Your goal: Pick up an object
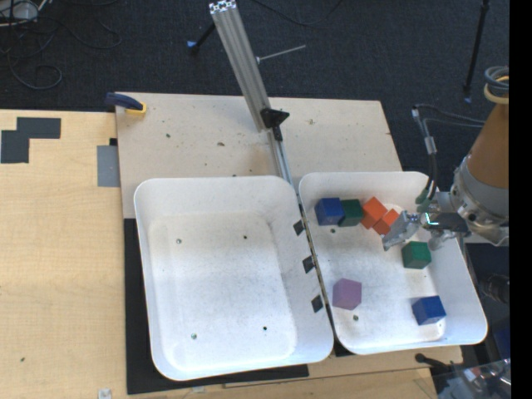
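My gripper [405,231] hangs over the right bin [391,339], near its right side. It sits between an orange block [380,214] on its left and a dark green block [416,255] just below it. Nothing shows between its fingers. Further left in the same bin lie a blue block [329,210] and another dark green block [351,213], touching each other. A purple block [347,293] rests near the bin's front left, and a second blue block [428,309] lies at the front right.
The left bin [158,223] stands beside the right one, with black clips along the shared wall. A slanted aluminium bar [245,65] rises behind the bins. The arm's orange band [499,140] enters at the right.
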Controlling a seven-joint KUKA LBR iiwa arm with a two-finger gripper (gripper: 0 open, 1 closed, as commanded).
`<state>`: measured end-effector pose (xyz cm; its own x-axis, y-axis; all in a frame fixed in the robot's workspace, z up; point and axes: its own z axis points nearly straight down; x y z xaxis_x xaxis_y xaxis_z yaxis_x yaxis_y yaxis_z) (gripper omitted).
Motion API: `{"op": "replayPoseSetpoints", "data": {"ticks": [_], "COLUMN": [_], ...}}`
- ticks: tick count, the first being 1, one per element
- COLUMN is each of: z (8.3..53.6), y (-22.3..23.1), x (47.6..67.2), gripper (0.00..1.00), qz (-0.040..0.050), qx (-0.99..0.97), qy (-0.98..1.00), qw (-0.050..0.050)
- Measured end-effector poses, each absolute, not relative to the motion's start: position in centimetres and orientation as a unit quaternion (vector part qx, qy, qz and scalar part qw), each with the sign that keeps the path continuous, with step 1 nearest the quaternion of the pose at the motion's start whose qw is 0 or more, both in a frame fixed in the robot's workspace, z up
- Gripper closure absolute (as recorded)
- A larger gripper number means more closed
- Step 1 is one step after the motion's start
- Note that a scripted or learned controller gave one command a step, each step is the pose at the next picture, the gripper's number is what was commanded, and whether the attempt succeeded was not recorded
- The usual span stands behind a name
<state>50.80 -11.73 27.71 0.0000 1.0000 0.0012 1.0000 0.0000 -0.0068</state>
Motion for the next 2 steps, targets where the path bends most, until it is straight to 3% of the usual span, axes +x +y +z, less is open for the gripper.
{"op": "replayPoseSetpoints", "data": {"ticks": [1,2], "z": [27.9,21.5], "y": [-11.8,-12.2], "x": [50.8,50.6], "gripper": [0.00,0.00], "qz": [0.0006,0.0029], "qx": [-0.708,-0.707], "qy": [-0.706,-0.707], "qw": [0.001,0.004]}}
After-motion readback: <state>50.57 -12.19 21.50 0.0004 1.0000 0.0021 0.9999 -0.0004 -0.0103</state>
